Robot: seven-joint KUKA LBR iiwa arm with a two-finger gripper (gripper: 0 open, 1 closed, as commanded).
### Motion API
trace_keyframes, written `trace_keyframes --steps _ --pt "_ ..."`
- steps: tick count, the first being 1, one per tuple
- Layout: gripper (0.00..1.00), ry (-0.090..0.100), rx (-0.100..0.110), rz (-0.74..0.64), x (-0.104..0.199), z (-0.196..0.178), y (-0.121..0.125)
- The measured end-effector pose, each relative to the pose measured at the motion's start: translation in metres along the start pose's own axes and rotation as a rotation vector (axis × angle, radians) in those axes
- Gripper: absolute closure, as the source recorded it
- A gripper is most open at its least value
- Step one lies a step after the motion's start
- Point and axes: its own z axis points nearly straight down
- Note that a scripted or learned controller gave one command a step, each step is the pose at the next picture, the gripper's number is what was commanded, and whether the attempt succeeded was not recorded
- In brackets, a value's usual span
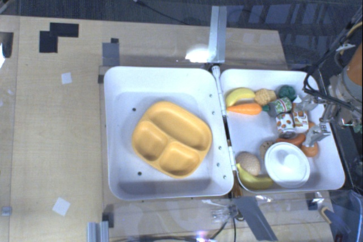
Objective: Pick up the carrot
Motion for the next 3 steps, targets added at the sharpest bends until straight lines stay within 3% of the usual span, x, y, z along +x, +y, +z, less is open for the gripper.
trace_keyframes --steps 1,2,3 --pt "0.00 -0.002 -0.001 0.158 -0.059 0.015 -0.010" --pt "0.00 -0.006 -0.003 0.543 -0.126 -0.039 0.044" --pt "0.00 -0.016 -0.004 0.594 -0.082 0.097 0.073"
